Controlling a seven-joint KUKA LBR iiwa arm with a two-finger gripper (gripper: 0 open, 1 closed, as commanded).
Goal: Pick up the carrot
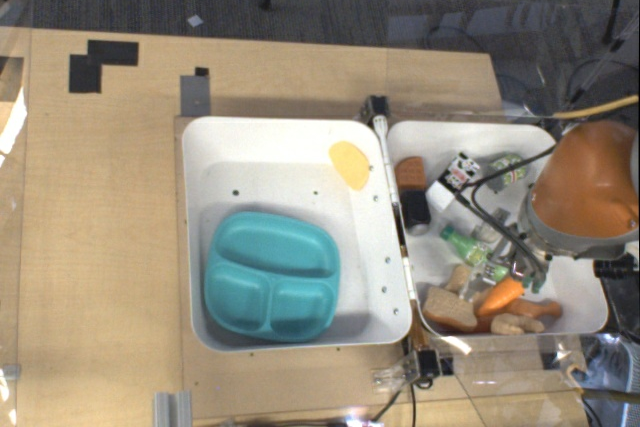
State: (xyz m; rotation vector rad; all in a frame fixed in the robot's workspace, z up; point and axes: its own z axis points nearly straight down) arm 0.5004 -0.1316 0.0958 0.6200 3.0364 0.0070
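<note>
Tan wooden worktop, two shallow white bins, right bin, tool directly over tapered orange carrot, grip state cannot be told.

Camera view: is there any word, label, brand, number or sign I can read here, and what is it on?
None can be read.
White packet in the right bin: dark markings, too small and blurred to read.
Green bottle: no text can be made out.
Black patches on the bench: plain shapes, no writing.
</note>
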